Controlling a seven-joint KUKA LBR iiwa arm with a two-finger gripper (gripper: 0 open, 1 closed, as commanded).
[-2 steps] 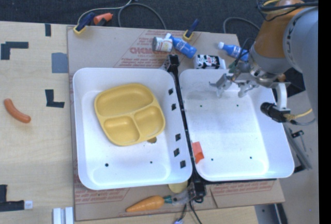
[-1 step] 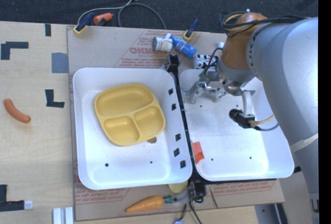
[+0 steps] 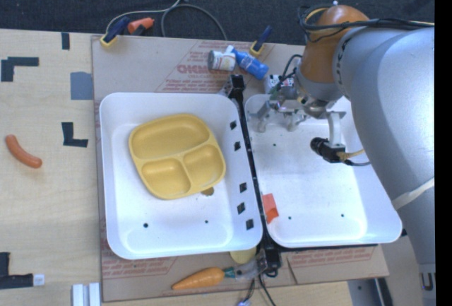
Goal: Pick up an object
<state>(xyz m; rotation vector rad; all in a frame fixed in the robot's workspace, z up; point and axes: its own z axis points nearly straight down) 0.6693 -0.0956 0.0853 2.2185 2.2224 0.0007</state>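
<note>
Gripper [image 3: 277, 114]: metal two-finger claw below a grey wrist with an orange band, sitting low over the far left corner of the right bin [image 3: 311, 227]; whether it is apart or together cannot be told, and nothing shows between its tips.

Right bin: shallow, white, smooth plastic with rounded corners and a few dark dots on its floor.

Left bin [image 3: 120, 220]: same make, to the claw's left across the black divider strip.

Divided plate [image 3: 177, 155]: matte yellow plastic, rounded, three compartments, lying flat in the left bin, well apart from the claw, to its left and nearer the camera.

Toy carrot [image 3: 199, 278]: orange, tapered, on the cardboard at the near edge, far from the claw.

Sausage-shaped piece [image 3: 22, 152]: orange-red, curved, on the wooden bench far left.

Blue-and-white bottle [image 3: 240, 61]: lying on its side on the cardboard just beyond the claw.

Orange tag [image 3: 270, 208]: small, flat, on the right bin's left rim, nearer the camera than the claw.
</note>
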